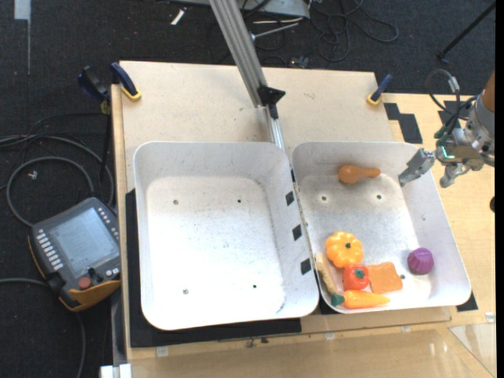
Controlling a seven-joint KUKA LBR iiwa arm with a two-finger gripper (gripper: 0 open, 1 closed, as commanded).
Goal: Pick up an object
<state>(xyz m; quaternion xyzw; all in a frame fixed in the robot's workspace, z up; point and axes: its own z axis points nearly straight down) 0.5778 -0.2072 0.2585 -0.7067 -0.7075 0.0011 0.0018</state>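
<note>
Far left of the right bin [441, 219], off the bench: teach pendant [76, 246] on dark floor, cables trailing. Next, left bin [150, 172], touching the right bin along a shared edge. Slanted aluminium pole [240, 42] rising from behind the seam between the two. Inside the right bin, back portion: tan drumstick-shaped toy [358, 173], alone, well apart from the rest. Front portion of the right bin, clustered: yellow pumpkin [345, 249], red tomato-like piece [356, 275] just beside and below it, orange block [384, 277] touching that, carrot [364, 298] along the front wall, a thin pale stick against the left wall. Purple ball [420, 261] near the right wall, slightly apart from the cluster. Gripper [431, 167] at the right bin's back right rim, raised, two fingers spread apart, nothing between them. Step judged as approach, no grasp begun; no target committed. Nearest candidate: drumstick, just left of the gripper, free on all sides. Next move likely calls for shifting inward over the chosen piece, descending with fingers straddling it, then closing. Cluster items riskier, crowded together.
</note>
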